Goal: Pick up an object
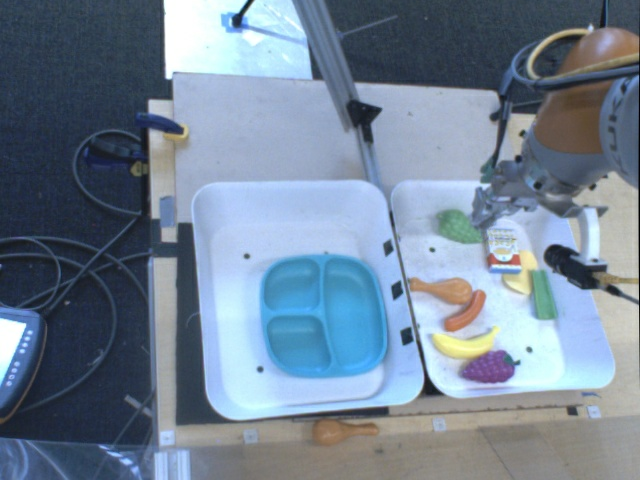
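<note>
My gripper (pixel 492 208) hangs over the back of the right bin (pixel 590 353), between a green leafy toy (pixel 458 226) on its left and a white and red box (pixel 503 249) just in front of it. Further forward in that bin lie a yellow wedge (pixel 518 283), a green stick (pixel 543 294), a brown drumstick (pixel 443 289), an orange sausage (pixel 465 310), a banana (pixel 465 343) and purple grapes (pixel 488 366). Nothing shows between the gripper's tips.
The left bin (pixel 225 268) holds a blue divided plate (pixel 323 315). A second drumstick (pixel 345 430) lies on the bench in front of the bins. A grey pole (pixel 335 58) slants across the back, and cables (pixel 90 268) lie at the left.
</note>
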Action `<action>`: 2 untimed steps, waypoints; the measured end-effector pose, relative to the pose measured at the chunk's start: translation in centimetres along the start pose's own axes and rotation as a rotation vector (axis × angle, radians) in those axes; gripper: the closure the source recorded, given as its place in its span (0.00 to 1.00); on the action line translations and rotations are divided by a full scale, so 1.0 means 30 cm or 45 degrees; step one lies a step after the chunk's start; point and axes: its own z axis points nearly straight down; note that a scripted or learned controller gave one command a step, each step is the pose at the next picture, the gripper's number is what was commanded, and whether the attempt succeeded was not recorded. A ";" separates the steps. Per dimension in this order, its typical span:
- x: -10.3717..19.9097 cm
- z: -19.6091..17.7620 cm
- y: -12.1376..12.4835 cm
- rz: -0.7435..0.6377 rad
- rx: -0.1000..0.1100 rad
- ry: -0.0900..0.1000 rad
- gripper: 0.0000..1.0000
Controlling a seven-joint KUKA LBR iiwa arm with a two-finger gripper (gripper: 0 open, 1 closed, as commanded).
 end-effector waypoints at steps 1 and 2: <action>0.027 -0.198 0.024 -0.009 -0.002 0.001 1.00; 0.187 -0.136 0.009 -0.012 0.009 0.004 1.00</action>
